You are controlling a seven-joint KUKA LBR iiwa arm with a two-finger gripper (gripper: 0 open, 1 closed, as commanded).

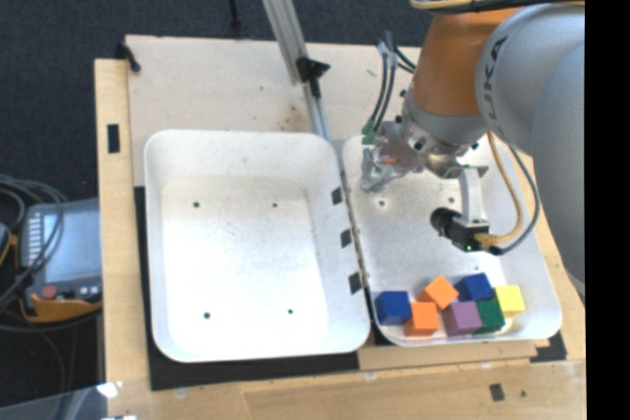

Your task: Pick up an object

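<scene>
A: Claw (377, 170) sits over the right bin's (413, 231) far-left corner, just beside the divider edge. Fingers? Can't tell, too blurred.

B: Blocks all packed along the near edge: blue cube (393, 306), orange cube (424, 316), purple (462, 317), green (490, 314), yellow (510, 299). No long axis on cubes. Open floor mid-bin. Left bin (246, 241) alongside.

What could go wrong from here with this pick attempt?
The claw sits near the right bin's far left corner, well away from the blocks, so closing here would probably grab nothing. The blocks are packed tightly against the near rim, so the claw may struggle to fit around one.
</scene>
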